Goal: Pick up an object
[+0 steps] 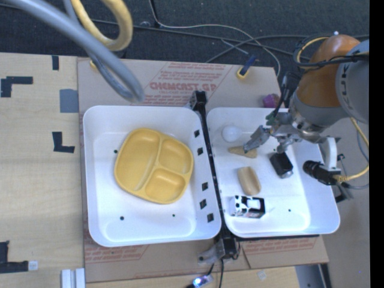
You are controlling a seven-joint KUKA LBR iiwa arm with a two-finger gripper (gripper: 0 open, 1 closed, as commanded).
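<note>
You see the gripper hanging spread and empty over the right bin, poised between wedge and roll, either an easy pick.

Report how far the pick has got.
Done: the end effector is down in the right bin, at the tan wedge. In hand: nothing visibly gripped. Left: grasp and lift; the bread-like piece, white ball and black-and-white toy lie untouched.
</note>
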